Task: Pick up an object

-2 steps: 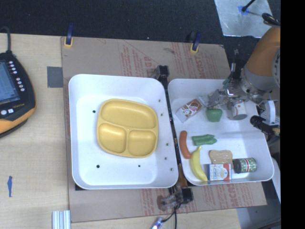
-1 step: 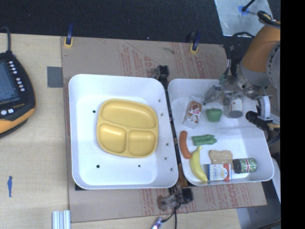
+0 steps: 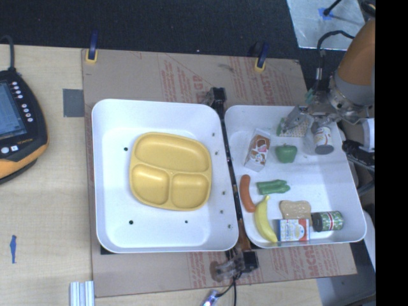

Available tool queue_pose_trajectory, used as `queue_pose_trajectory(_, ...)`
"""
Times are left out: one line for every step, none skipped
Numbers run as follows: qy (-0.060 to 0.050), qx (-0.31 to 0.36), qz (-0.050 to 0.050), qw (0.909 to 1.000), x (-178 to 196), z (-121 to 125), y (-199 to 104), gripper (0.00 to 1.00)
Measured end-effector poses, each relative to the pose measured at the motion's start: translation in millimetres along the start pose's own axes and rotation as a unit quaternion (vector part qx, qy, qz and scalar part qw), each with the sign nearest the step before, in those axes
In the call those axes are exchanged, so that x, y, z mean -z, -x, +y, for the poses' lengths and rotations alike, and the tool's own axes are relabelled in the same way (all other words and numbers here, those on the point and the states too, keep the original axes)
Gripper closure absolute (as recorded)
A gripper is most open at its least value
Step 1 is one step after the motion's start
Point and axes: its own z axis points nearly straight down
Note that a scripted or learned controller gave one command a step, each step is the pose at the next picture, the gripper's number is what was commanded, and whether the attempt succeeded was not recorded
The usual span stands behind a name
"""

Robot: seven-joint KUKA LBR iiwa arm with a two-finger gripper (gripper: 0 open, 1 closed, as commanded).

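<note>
Two white bins are set side by side on a brown board laid over the wooden surface (image 3: pixel 44 234). The left bin (image 3: pixel 111 225) holds a yellow tray (image 3: pixel 171 170) with three compartments, lying near the bin's middle. The right bin (image 3: pixel 331 183) holds the small things. A white packet (image 3: pixel 258 150) with a brown print lies near its left wall, and a green pepper (image 3: pixel 286 153) sits just beside the packet on the right. Below them a green pod (image 3: pixel 273 186) lies flat, with a red sausage (image 3: pixel 246 192) to its left along the bin wall. A banana (image 3: pixel 264 219) is curved along the lower left corner, touching the sausage's lower end or nearly so. To the banana's right a slice of toast (image 3: pixel 295 208) rests above a small carton (image 3: pixel 293 230), and a dark can (image 3: pixel 327 221) lies on its side just beside the carton at the bin's lower right. The arm (image 3: pixel 358 59) is seen reaching in at the upper right, and its jaws (image 3: pixel 308 127) are lowered over the bin's upper right corner, well apart from the banana and can. A pale cylindrical thing (image 3: pixel 322 139) is seen just under them, but whether it is gripped, and how wide the jaws stand, cannot be told. A black and orange pendant (image 3: pixel 19 129) lies on the surface at the far left.
</note>
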Motion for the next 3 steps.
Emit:
queue_pose_trajectory(0.000,-0.005,-0.010,0.9999,-34,-35,-27,0.00)
queue_pose_trajectory(0.000,-0.004,-0.011,0.9999,-47,-2,-62,0.00)
queue_pose_trajectory(0.000,-0.004,-0.009,1.0000,-34,-32,-26,0.00)
